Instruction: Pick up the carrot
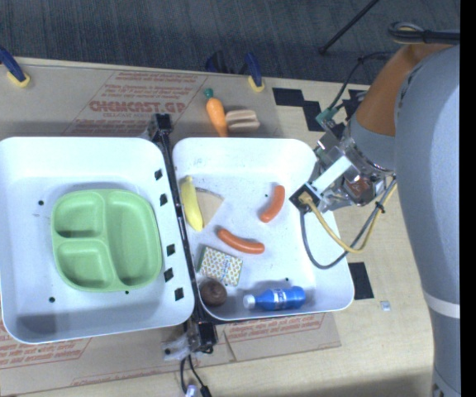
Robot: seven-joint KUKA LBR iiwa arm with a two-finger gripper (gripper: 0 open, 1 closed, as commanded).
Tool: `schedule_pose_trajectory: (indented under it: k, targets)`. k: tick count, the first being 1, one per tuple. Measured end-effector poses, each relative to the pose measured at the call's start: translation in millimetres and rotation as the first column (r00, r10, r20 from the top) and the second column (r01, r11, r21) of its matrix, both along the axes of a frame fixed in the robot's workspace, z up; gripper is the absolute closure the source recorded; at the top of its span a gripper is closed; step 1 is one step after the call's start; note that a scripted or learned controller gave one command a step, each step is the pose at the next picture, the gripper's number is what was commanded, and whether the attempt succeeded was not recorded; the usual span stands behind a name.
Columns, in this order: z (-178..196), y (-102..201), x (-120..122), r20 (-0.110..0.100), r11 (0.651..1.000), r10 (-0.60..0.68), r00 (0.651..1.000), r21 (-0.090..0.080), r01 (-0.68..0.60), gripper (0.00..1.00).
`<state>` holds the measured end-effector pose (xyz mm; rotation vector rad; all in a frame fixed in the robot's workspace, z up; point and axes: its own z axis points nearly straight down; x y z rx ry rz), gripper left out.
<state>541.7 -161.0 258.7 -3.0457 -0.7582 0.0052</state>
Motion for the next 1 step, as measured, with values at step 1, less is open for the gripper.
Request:
schedule_pose_trajectory:
  k: [1]
  targets:
    - [-25.8, 57.7, 1.0, -0.003, 0.977, -0.214, 0.977, 0.001, 0.214, 1.00]
